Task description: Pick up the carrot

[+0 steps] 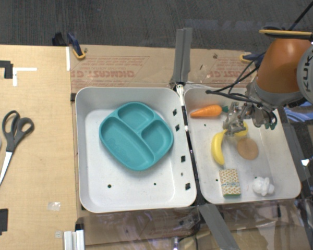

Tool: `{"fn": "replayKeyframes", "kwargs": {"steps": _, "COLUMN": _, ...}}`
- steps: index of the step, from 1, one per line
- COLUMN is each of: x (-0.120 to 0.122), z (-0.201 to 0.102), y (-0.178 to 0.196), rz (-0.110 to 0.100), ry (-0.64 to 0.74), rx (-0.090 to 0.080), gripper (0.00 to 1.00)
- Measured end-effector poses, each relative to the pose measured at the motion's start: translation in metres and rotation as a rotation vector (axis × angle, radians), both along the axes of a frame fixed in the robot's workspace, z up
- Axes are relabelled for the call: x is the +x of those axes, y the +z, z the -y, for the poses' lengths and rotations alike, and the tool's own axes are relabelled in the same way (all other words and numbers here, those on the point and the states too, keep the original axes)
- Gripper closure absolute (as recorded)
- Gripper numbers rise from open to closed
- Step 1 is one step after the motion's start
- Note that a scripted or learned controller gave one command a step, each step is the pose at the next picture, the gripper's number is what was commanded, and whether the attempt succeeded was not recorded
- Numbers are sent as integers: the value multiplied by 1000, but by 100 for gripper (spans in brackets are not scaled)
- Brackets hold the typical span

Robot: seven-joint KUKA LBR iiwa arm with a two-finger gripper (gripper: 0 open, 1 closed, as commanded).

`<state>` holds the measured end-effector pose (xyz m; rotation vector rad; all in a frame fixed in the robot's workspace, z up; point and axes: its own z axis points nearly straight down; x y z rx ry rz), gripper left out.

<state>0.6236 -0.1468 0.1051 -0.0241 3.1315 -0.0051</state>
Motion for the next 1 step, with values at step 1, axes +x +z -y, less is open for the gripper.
{"fn": "replayKeyframes", "kwargs": {"steps": 1, "x": -10, "z": -74, "y": 88, "rz": -5, "ry": 32, "rx": 3, "gripper": 100}}
